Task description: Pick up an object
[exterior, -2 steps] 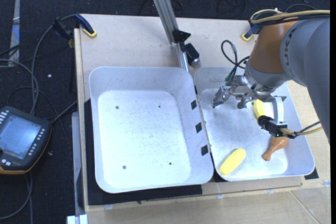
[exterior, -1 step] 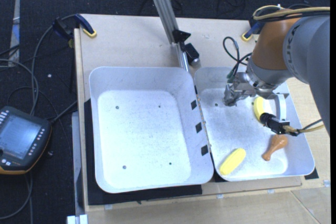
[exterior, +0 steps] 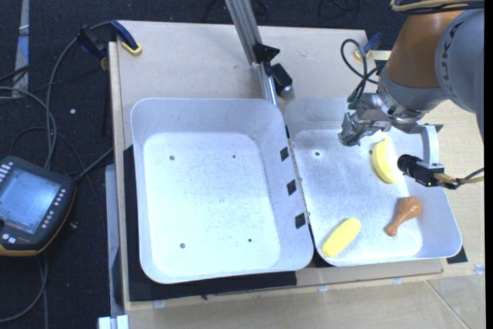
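Camera view, from above at a slant.

Bench (exterior: 192, 50): pale wood top, on which two shallow white bins are carried side by side.

Left bin (exterior: 206, 193): white, speckled floor, rounded corners.

Right bin (exterior: 339, 189): white, three objects held in it.

Item 1, yellow rounded piece (exterior: 383, 161): pale yellow, curved and stubby, banana-like, lying in the right bin's far right part, just beside the hand.

Item 2, yellow oblong piece (exterior: 340, 236): brighter yellow, elongated with rounded ends, laid diagonally near the right bin's front edge.

Item 3, orange-brown drumstick-shaped piece (exterior: 403, 215): bulbous at one end, narrowing to a thin handle, lying near the right bin's right wall, well apart from item 2.

Arm (exterior: 431, 50): grey with an orange band, brought in from the right above the right bin.

Hand (exterior: 356, 132): grey metal, lowered over the far part of the right bin, left of item 1. No object is seen between its fingers; whether the fingers are spread or closed cannot be told.

Handheld control pendant (exterior: 27, 200): dark casing with a lit screen, laid on the dark floor left of the bench.
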`<action>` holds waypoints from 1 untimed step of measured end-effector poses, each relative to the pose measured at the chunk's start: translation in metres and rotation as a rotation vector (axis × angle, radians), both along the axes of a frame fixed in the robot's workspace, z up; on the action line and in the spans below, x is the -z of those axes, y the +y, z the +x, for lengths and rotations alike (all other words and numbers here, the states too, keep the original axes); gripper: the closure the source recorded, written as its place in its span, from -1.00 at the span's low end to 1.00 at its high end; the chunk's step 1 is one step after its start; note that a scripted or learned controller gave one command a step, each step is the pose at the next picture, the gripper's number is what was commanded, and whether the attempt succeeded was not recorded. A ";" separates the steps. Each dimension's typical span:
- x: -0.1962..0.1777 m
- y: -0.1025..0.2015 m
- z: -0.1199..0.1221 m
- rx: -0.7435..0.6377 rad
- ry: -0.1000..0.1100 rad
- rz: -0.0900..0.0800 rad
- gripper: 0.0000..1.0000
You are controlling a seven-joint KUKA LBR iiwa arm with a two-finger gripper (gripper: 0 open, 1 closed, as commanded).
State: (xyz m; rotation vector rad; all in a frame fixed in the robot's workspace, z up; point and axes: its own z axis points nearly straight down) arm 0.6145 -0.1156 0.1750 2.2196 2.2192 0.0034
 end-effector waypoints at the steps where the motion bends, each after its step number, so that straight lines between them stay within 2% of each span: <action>1: -0.044 0.000 0.001 0.000 -0.001 0.000 1.00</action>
